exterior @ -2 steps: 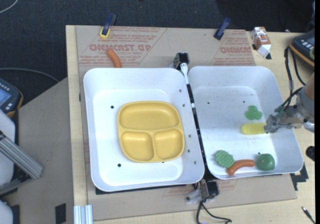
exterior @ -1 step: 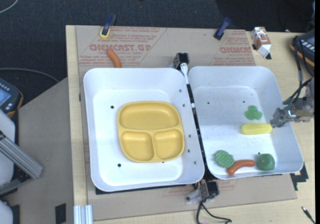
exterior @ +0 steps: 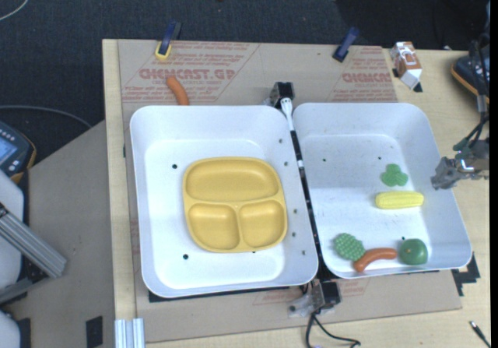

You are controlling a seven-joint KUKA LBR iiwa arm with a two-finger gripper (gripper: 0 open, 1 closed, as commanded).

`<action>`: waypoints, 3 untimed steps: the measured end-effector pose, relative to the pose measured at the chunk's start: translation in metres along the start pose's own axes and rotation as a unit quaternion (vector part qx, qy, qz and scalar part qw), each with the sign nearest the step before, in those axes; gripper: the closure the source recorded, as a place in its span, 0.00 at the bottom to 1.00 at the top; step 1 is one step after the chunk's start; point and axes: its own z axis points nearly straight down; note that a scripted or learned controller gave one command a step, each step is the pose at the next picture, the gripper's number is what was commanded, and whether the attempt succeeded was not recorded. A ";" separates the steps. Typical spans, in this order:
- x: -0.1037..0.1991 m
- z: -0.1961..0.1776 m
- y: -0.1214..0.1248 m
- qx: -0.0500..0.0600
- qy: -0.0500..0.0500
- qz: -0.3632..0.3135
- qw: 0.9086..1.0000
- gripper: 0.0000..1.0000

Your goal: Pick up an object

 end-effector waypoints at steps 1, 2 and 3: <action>0.047 -0.008 0.002 0.003 0.003 -0.002 1.000 1.00; 0.097 0.004 0.011 0.005 0.003 -0.002 1.000 1.00; 0.153 0.013 0.008 0.005 0.003 -0.002 1.000 1.00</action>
